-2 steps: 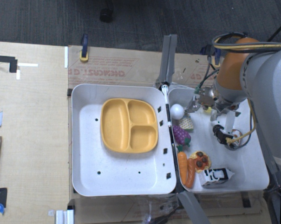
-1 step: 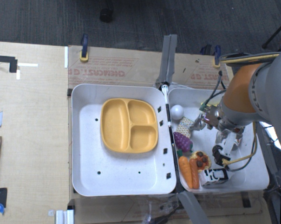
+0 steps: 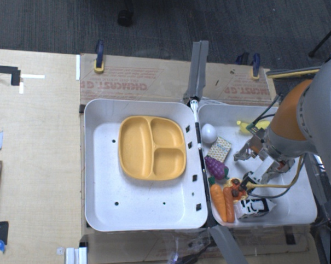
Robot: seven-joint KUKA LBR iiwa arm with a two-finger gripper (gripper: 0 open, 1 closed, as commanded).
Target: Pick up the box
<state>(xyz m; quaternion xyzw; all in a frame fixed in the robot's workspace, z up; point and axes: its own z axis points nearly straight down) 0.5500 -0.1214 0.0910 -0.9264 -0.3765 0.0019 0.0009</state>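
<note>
A small tan box with a speckled pattern (image 3: 220,150) lies tilted in the right bin (image 3: 304,214), near its left wall, beside a white egg (image 3: 208,133). A second white box with black print (image 3: 255,206) rests at the bin's front. My gripper (image 3: 246,168) hangs low over the middle of the right bin, to the right of the tan box and above the white one. Its fingers stand apart and open, with nothing between them.
A yellow divided plate (image 3: 152,147) sits in the left bin (image 3: 97,197). The right bin also holds purple grapes (image 3: 216,168), two carrots (image 3: 221,202), a small red-orange item (image 3: 237,187) and a yellow item (image 3: 248,127) at the back. A cable loops below the wrist.
</note>
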